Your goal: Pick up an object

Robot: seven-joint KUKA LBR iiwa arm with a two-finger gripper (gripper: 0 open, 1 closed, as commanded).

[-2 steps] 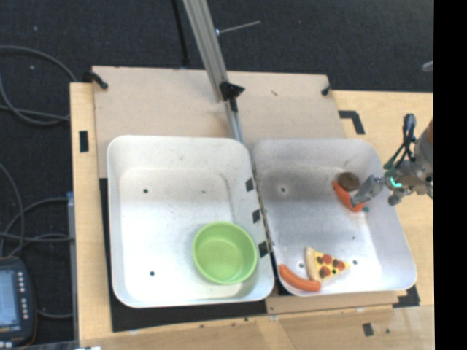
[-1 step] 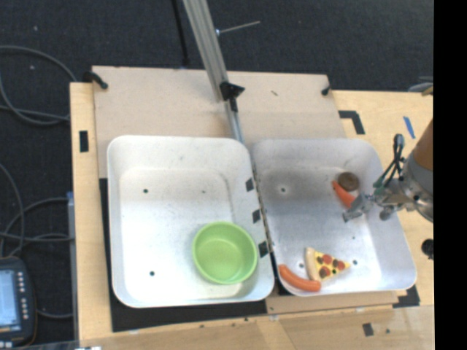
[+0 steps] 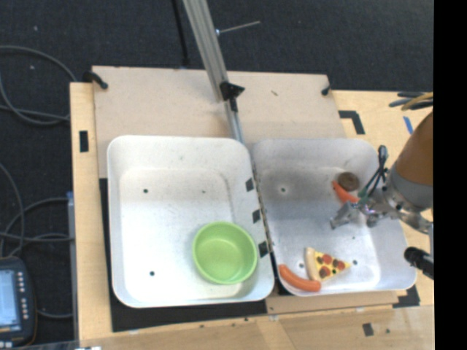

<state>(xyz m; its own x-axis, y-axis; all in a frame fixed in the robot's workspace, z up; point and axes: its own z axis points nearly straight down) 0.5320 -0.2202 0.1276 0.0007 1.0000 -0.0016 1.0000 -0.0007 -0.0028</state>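
Toy food is lying in the right bin (image 3: pixel 292 159): a pizza slice (image 3: pixel 323 264) and a sausage (image 3: pixel 298 278) near the front edge, and a carrot-like piece (image 3: pixel 346 189) further back. The gripper (image 3: pixel 352 216) is hanging low just beside that piece; I cannot tell its opening. A green bowl (image 3: pixel 225 251) is sitting in the left bin (image 3: pixel 146 159).

The arm (image 3: pixel 416 168) is cut off at the frame's right edge. Its gripper (image 3: pixel 355 214) is small and blurred, partly hiding an orange-and-brown object (image 3: pixel 345 185) beside it.
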